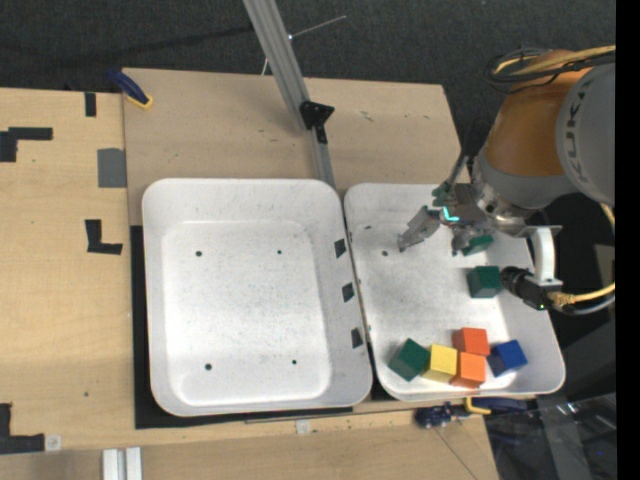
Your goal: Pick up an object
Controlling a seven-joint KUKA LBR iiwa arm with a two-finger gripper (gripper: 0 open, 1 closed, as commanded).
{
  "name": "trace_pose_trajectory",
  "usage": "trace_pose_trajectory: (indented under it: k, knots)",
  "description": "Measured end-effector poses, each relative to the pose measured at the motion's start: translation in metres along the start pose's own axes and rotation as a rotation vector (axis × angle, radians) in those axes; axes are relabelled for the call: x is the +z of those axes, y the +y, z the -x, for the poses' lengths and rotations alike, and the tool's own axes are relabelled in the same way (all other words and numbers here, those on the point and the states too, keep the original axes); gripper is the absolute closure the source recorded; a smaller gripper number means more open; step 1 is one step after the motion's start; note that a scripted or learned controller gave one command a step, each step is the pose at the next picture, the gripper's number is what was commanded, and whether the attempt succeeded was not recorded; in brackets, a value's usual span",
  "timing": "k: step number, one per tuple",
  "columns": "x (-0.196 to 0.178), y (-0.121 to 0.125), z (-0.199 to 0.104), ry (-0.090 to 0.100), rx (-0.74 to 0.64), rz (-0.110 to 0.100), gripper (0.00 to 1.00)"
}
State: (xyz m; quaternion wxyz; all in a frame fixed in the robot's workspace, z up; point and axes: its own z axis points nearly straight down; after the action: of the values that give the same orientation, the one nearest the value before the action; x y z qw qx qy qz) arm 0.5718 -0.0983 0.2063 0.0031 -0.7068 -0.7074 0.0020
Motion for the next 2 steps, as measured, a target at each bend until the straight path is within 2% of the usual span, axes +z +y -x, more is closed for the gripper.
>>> trace_pose_trajectory:
  k: [1,2]
  knots:
    - [-0.003,0.001,0.000,-0.001,-0.001,0.005,0.00]
    - [0.062,0.002,-0.001,-0.002,0.000,-0.001,0.00]
